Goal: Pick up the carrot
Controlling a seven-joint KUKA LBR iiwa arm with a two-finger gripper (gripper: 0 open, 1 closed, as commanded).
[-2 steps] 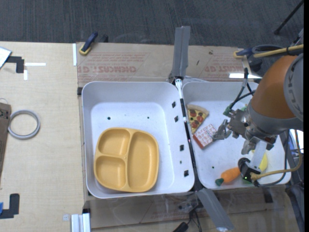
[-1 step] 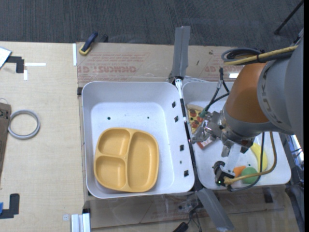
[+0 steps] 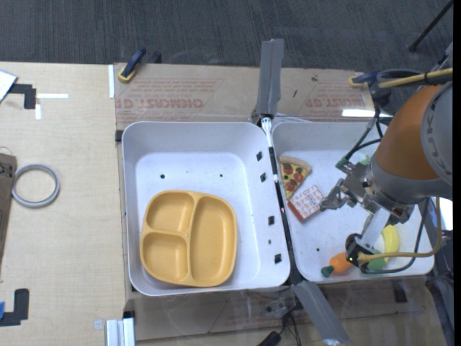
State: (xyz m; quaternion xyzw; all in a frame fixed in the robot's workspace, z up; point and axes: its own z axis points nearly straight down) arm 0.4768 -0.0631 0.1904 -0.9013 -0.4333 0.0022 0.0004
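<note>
- Roll of tape [image 3: 34, 184]: on the bare bench at 9 o'clock of both bins, well apart from the work. Leave it alone.
- Left bin [image 3: 131, 193]: holds a yellow divided plate [image 3: 191, 238], lying flat toward the 6 o'clock wall. It plays no part in this step.
- Right bin [image 3: 317, 238]: all your work is here.
- Toy pizza slice [image 3: 294, 173]: near the bin's 10 o'clock corner, close to the dividing wall.
- Red-and-white packet [image 3: 306, 202]: just at 5 o'clock of the pizza slice and near the gripper's 9 o'clock side.
- Carrot [image 3: 337, 264]: orange body with a green end, lying close to the 6 o'clock wall of the right bin, green end pointing toward 8 o'clock. Nothing grips it.
- Gripper [image 3: 338, 194]: over the middle of the right bin, with the carrot at its 6 o'clock. You cannot tell whether it is spread or pressed together, and no object shows in it.
- Yellow object [image 3: 390, 240]: at 2 o'clock of the carrot, with something green under it; what it is you cannot make out.
- Step in hand, as judged: the approach. Bring the gripper toward 6 o'clock until it is centred over the orange body, turn it to close across the carrot's short width, and descend plumb. Mind the near wall, which leaves little room on that side.
</note>
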